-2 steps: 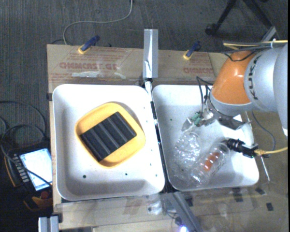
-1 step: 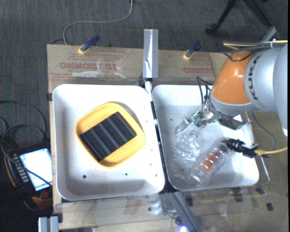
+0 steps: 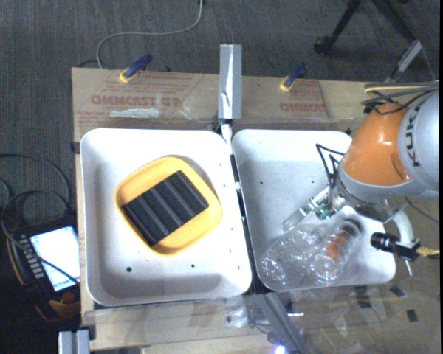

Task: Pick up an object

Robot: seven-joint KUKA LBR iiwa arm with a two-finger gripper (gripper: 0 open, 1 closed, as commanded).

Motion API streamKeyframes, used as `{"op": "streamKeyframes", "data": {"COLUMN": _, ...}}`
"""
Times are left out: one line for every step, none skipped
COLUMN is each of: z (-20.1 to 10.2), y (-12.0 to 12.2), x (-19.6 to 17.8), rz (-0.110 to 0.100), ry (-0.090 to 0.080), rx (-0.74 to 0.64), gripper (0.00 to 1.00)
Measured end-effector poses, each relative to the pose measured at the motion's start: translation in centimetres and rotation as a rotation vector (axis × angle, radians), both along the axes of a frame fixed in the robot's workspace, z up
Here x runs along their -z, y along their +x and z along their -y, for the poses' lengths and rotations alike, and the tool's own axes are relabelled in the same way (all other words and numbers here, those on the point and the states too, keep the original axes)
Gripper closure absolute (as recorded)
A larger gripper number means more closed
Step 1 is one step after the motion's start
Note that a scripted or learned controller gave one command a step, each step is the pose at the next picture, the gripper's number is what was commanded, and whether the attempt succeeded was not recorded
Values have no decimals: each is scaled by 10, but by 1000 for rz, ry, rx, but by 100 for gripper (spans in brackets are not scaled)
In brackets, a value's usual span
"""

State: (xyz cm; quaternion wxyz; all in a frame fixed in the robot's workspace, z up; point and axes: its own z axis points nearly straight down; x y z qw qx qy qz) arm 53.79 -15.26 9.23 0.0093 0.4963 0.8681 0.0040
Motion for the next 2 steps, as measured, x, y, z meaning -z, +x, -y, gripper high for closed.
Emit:
{"op": "streamKeyframes", "data": {"z": 66, "y": 56, "x": -31, "rz": -18, "ry": 1, "rx": 244, "gripper": 0}}
{"op": "streamKeyframes", "data": {"z": 52, "y": -18, "x": -44, "rz": -21, "ry": 4, "rx": 303, "gripper": 0}}
